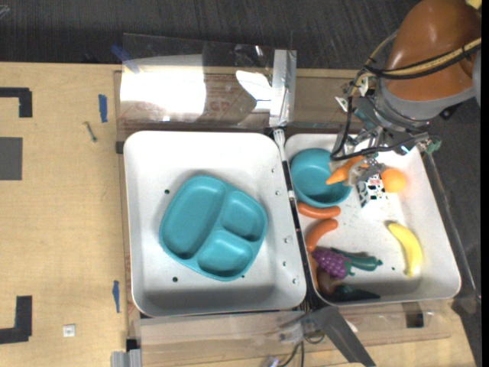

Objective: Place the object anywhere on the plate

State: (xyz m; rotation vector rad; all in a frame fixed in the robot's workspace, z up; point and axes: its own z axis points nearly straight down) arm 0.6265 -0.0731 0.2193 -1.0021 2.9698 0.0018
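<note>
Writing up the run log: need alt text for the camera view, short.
A grey-and-orange robot arm reaches over the right white bin, which holds a teal bowl, carrot, orange, banana, sausage and purple grapes. The left white bin holds a teal divided plate.

I see the arm (428, 52) reaching in over the right bin (439, 228), its gripper (365, 165) lowered at that bin's upper end.
</note>
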